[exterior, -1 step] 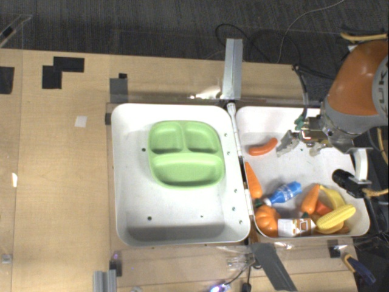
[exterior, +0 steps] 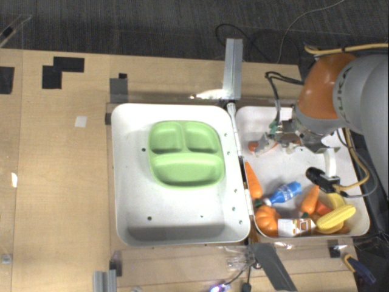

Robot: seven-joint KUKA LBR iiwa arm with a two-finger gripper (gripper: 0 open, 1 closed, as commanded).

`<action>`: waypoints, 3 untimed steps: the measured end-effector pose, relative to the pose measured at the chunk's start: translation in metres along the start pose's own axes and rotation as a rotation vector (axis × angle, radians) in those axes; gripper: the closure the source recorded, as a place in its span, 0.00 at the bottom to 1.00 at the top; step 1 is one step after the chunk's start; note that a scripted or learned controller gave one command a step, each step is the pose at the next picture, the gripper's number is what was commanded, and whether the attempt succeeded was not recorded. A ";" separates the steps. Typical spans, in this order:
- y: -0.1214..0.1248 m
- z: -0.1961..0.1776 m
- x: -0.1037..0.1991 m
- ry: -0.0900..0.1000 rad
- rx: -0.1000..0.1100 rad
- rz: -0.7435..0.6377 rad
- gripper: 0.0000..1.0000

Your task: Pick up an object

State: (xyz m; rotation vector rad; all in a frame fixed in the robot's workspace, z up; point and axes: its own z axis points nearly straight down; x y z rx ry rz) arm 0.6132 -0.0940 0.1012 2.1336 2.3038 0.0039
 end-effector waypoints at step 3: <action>-0.011 -0.083 0.068 0.000 0.000 0.023 1.00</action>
